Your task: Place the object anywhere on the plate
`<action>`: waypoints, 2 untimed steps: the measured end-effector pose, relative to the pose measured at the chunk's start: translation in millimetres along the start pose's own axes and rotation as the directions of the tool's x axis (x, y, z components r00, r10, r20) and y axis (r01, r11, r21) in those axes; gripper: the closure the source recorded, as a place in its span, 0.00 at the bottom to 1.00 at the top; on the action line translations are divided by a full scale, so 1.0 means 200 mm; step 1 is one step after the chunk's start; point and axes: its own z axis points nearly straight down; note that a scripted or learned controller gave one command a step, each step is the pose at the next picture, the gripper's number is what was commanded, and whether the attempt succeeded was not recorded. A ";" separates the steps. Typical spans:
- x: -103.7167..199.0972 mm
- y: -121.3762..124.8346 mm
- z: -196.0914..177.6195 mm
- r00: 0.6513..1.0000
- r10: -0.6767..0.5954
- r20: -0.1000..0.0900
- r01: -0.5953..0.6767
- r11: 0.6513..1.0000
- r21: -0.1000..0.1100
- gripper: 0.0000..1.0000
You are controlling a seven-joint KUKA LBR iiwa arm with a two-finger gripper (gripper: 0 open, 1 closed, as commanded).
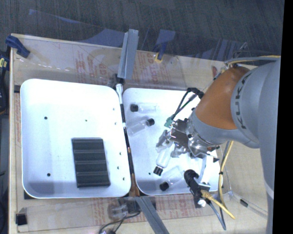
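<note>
You will find the plate (90, 162), a dark ribbed rectangle, lying flat in the left bin (40, 91); it sits toward that bin's near edge and right of its middle, with nothing on it. The right bin (160, 95) carries four small clear bottles with black caps, all lying on their sides; you cannot tell from this view which one is meant as the task's thing. The far bottle (143, 108) lies near the bin's far-left corner, its cap pointing to the left wall; the second bottle (139, 126) lies just nearer than it, close to the left wall, tilted, with its cap turned toward the bin's middle. The third bottle (161, 163) lies around the bin's middle, cap toward the near edge; the near bottle (171, 179) lies beside it, close to the near edge, its cap (163, 186) almost at the rim.

The arm (245, 109) reaches in over the right bin's right side, the orange band (218, 103) above the far-right part of the bin. The gripper (165, 142) hangs over the bin's middle, just beyond the third bottle; whether it touches that bottle you cannot tell, and how wide or narrow it stands you cannot tell either; no bottle can be seen gripped in it. A yellow cable (221, 203) trails across the bench by the bin's near-right corner.
</note>
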 end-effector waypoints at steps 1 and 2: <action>0.48 0.00 0.03 0.999 0.047 0.002 -0.047 0.999 -0.001 1.00; 0.75 -0.29 0.17 1.000 0.000 0.005 0.000 1.000 0.001 1.00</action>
